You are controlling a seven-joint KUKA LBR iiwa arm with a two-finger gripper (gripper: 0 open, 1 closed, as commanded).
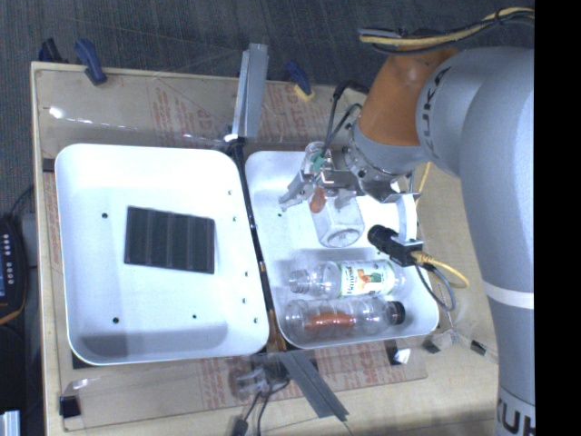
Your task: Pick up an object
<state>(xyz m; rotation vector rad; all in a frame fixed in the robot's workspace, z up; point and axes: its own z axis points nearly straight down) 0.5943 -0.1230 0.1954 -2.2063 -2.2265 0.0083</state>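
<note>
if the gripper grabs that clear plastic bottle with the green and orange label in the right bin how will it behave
The clear plastic bottle with the green and orange label looks empty, so probably light. Lying on its side, it may roll when nudged. Its smooth, thin-looking walls could flex or slip between the fingers.

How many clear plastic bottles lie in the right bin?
2: one with a white label, and one with a dark cap just below it by the near rim. The arm may hide others.

Grey arm (490, 153) — orange band (404, 98), yellow cable (445, 34), white stripe.
</note>
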